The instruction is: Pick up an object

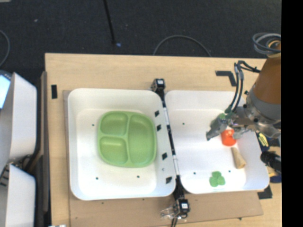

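Nearest my camera, low in the right bin (pixel 189 108): one small green piece (pixel 217 179), lying flat close to the front wall, free on all sides.

Item two, a tan wooden peg (pixel 238 158), lies just up and right of the green piece, apart from it, angled toward the front right corner.

Item three, a small orange object (pixel 228 137), sits directly above the peg's upper end, nearly touching it. I see the gripper (pixel 218 126) right at this object, its grey tip overlapping the orange from the upper left. Whether the fingers are spread or pressed together I cannot tell; the body of the wrist hides them, and I cannot confirm any hold.

Item four, the arm (pixel 269 86), enters from the right over the right bin's far right side.

Item five, left bin (pixel 80 126): a green divided plate (pixel 127 138) lies flat near the centre, white floor open around it.

Open room: the right bin's left half is bare white floor up to the divider between bins.
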`<state>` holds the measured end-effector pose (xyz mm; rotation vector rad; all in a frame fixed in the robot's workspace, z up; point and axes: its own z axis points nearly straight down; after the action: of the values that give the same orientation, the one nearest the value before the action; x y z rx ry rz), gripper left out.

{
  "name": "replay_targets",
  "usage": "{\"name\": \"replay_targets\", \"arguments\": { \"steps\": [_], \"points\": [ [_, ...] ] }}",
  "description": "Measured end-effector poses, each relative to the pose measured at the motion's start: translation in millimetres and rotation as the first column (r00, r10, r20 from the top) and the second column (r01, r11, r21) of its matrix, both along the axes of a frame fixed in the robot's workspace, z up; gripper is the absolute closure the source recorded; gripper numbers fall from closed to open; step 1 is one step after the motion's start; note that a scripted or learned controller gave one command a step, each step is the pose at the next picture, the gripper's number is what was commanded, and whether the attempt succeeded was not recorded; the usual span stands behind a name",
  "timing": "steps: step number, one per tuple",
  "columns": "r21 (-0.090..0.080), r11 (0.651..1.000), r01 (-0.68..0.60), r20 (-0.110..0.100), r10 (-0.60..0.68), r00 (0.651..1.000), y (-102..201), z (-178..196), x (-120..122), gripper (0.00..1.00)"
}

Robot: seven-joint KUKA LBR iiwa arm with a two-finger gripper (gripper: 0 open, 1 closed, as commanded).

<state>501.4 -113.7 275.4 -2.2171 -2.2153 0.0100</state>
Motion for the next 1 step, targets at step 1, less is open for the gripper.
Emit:
{"name": "replay_targets", "arguments": {
  "steps": [1],
  "points": [
    [-0.002, 1.000, -0.003, 0.012, 0.003, 1.000, 0.3, 5.7, 2.0, 0.00]
  ]
}}
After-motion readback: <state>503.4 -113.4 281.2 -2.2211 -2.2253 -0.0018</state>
